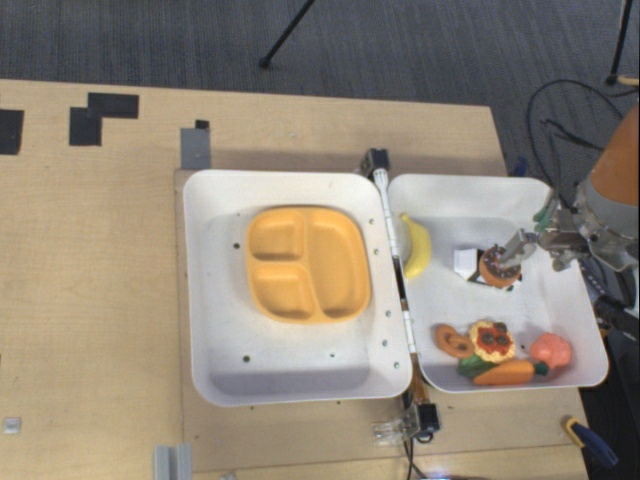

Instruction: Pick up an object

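My gripper (508, 255) reaches in from the right over the right bin (520, 196), with its tip right at a small brown and orange toy (494, 269) near the bin's middle. The tip overlaps the toy's upper right side, and whether it grips the toy is unclear. Just left of the toy lies a small white block (465, 261). A yellow banana (416, 247) rests against the bin's left wall.
Along the right bin's front lie an orange pretzel-like piece (453, 340), a pizza toy (491, 340), a carrot (505, 373) and a pink peach (551, 350). A yellow divided plate (305, 264) sits in the left bin (215, 298).
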`<state>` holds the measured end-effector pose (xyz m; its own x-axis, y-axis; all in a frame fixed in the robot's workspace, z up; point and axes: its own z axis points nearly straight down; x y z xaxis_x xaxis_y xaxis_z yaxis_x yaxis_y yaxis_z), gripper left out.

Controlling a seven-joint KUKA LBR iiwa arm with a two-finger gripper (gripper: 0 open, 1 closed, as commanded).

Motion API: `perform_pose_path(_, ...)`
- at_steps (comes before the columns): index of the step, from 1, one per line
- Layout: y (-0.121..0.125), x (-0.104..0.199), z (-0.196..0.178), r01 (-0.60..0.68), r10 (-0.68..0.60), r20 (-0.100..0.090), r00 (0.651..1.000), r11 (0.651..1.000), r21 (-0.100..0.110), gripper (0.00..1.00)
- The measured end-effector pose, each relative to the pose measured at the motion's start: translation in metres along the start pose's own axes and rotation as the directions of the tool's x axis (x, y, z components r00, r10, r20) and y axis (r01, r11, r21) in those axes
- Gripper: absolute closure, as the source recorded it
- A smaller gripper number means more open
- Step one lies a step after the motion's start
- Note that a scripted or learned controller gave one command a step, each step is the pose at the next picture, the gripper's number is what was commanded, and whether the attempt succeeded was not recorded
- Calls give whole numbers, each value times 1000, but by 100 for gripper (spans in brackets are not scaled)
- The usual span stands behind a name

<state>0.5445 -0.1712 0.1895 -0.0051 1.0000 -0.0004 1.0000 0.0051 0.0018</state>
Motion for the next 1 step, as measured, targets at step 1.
perform_pose_path(1,84,53,92,53,-53,0,999,999,-4,0)
